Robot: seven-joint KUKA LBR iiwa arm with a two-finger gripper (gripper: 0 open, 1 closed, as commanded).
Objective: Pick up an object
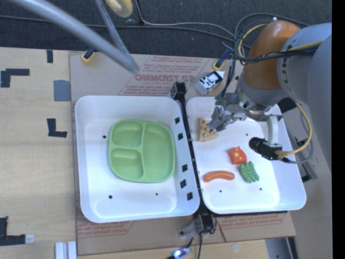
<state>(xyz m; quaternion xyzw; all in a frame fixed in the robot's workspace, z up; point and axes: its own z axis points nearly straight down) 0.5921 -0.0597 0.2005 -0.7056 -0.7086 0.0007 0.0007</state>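
Camera view: worktop (32,161) of pale wood with black tape marks; brown cardboard sheet (161,74) with red print lies under two shallow white bins set side by side, touching along a black clip strip. Left bin (91,198) holds a green divided plate (142,150), three compartments, lying flat near the bin's middle. Right bin (288,193) holds four small items: a tan waffle-patterned wedge (205,130) at the far left part of the bin, close to the dividing wall; a red strawberry-like piece (237,155) near the middle; an orange-red sausage (218,176) nearer and left of it, lying roughly left-right; a green bumpy piece (249,172) just right of the sausage, close under the red piece, apart from both. Grey arm with orange band (272,36) reaches in from the right over the far part of the right bin; cables loop around the wrist; hand (220,120) sits low just right of the tan wedge, tips at or touching its right edge; cannot tell whether the hand is spread or pressed together; wedge not visibly between the tips, it rests on the bin floor. Small black-and-white block (209,80) on the cardboard beyond the right bin. Blurred grey bar (64,20) with a yellow piece crosses the far left corner.
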